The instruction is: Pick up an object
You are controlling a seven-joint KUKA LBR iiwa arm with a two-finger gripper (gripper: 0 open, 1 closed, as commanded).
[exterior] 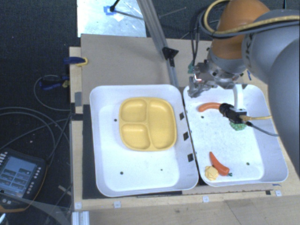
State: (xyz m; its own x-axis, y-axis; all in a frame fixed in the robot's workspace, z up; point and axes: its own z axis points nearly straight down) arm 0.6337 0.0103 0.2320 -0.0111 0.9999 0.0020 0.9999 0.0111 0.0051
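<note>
1. Over the far left corner of the right bin (262, 146), the tool (198, 87) hangs under the grey arm (276, 46); whether it is open or closed cannot be told.
2. Near it lies an orange sausage-shaped toy (208, 107).
3. A green item (239, 125) is partly hidden by robot hardware, its kind unclear.
4. An orange carrot-like piece (219, 163) touches a small yellow lump (211, 173) near the front wall.
5. The left bin (108, 170) holds a yellow divided plate (147, 124).
</note>
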